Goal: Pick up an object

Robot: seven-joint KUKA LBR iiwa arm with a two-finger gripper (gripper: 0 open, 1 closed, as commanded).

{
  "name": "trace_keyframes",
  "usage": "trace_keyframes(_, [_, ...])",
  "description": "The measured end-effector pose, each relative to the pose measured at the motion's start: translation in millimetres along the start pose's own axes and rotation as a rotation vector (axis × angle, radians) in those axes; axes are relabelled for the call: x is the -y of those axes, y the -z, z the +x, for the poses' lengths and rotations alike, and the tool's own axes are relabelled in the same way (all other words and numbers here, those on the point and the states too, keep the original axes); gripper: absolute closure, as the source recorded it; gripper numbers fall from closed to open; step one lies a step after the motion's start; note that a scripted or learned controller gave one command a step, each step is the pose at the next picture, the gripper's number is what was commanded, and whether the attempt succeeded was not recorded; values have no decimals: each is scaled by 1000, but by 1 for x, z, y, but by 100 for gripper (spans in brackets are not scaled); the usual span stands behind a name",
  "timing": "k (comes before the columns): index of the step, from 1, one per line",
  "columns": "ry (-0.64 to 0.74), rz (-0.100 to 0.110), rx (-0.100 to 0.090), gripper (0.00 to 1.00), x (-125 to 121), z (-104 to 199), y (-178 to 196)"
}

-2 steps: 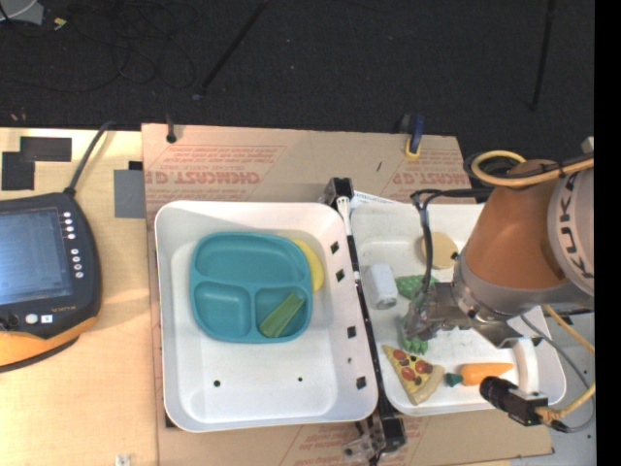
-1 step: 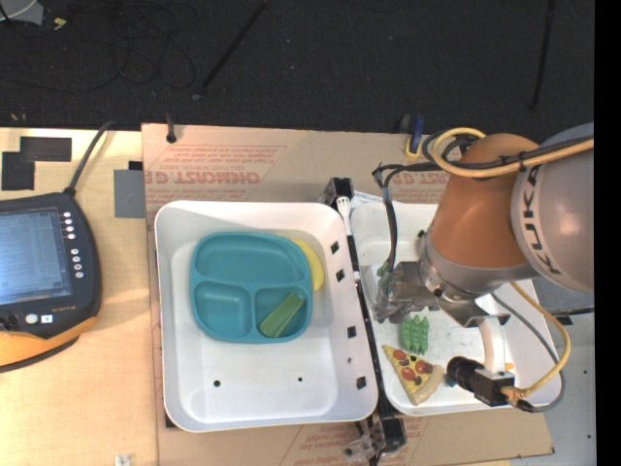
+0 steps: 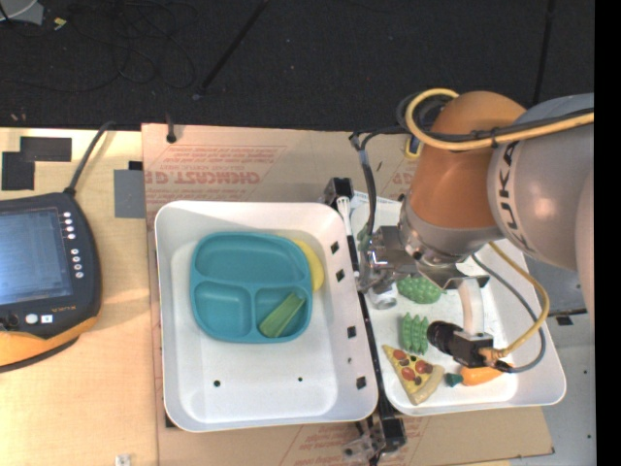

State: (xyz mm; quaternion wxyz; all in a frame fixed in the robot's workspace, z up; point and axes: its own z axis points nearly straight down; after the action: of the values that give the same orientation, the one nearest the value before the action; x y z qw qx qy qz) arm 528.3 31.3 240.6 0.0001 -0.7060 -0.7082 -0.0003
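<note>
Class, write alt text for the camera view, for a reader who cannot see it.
A grey and orange robot arm reaches from the right over the right white bin, which holds a toy pizza slice, green studded pieces and a toy carrot. The left white bin holds a teal divided plate with a green piece in one compartment.

Two white bins [image 3: 254,396]; one teal tray [image 3: 233,280]; one pizza slice [image 3: 412,372]; perhaps two green toys [image 3: 415,331].

A pale wooden bench [image 3: 87,396] carried a sheet of brown cardboard [image 3: 243,158] printed with red lettering. Beyond its far edge lay a dark floor [image 3: 194,37] strewn with cables. At the left rested a grey control tablet [image 3: 44,260].
</note>
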Motion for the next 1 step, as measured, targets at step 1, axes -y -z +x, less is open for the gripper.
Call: trace_keyframes(1, [2, 3, -2, 100, 40, 47, 29])
